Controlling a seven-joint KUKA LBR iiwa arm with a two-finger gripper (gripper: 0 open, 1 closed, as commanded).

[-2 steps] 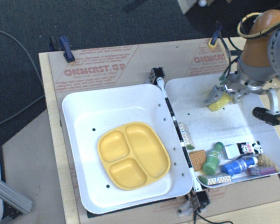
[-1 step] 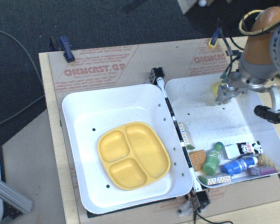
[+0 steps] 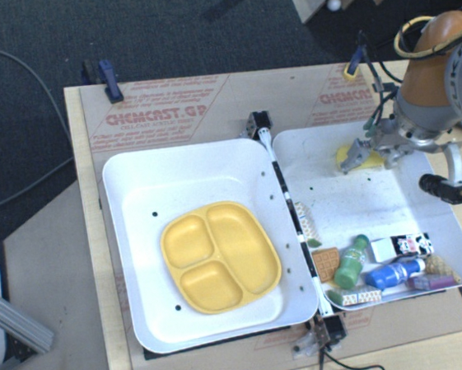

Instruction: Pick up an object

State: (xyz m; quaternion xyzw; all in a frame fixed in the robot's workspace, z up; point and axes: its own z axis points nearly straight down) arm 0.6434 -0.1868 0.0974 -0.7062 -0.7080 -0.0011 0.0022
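Fingers (image 3: 359, 157): I am hovering low; whether open or closed, I cannot tell.
Yellow object (image 3: 349, 155): lying right at my fingertips, touching or nearly.

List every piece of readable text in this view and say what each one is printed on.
"CHEMCAST GP": red print on the brown protective sheet covering the bench, above the left bin; it repeats at upper right, partly hidden.
Smaller red lines around it: too blurred to read.
Black and white carton in the right bin: print too small to read.
Blue bottle and green bottle: labels unreadable.
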